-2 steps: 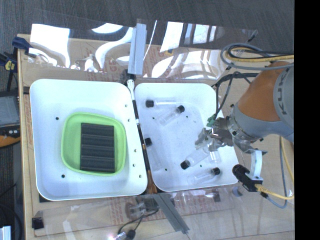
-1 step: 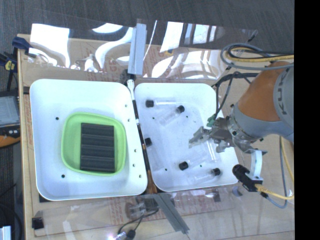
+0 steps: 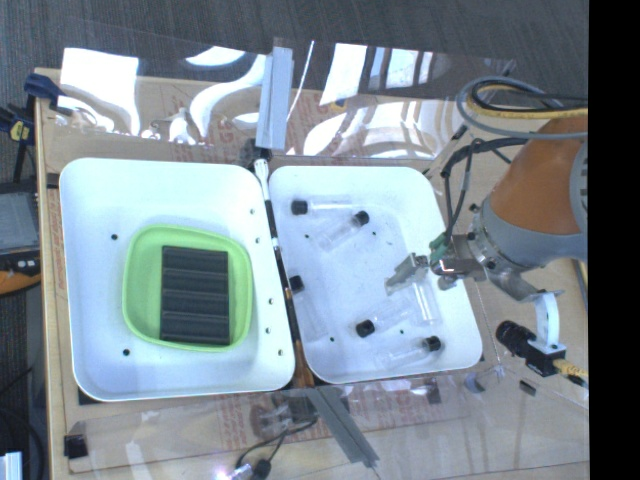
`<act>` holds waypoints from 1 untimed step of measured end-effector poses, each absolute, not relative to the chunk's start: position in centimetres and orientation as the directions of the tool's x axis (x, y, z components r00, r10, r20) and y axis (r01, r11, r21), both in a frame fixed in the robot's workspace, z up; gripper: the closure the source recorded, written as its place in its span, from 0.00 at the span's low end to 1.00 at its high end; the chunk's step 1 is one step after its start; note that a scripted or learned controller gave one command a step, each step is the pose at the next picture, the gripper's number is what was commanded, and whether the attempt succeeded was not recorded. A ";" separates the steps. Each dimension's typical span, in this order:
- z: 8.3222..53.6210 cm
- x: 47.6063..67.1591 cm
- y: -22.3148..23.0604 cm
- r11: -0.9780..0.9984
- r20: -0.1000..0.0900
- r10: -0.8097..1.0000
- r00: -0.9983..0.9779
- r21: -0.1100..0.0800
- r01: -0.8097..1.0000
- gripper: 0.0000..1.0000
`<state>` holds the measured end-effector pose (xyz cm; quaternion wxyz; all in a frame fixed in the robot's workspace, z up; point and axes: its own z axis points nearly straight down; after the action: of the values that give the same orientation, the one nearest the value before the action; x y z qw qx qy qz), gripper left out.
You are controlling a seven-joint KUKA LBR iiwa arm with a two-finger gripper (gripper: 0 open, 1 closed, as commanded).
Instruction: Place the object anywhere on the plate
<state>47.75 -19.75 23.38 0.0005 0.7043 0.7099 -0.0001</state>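
Leftmost, the left bin (image 3: 80,268) holds a green plate (image 3: 140,258) with a dark ribbed block (image 3: 195,294) lying on it. Beside it, the right bin (image 3: 330,358) has several clear tubes with black caps scattered about, one near the top (image 3: 345,223) and one at the bottom (image 3: 415,348). Over its right side hangs the gripper (image 3: 405,273), fingers apart, nothing between them.

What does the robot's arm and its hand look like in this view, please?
The arm is bulky, with an orange band above a grey wrist section. Dark cables loop beside it. The hand is a small, slim metal-grey piece with a touch of green near its base.
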 end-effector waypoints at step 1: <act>25.6 47.7 -21.0 0.204 0.000 0.979 -0.204 -0.001 0.979 0.00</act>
<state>47.71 -21.03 25.62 -0.0003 0.6309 0.7758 -0.0005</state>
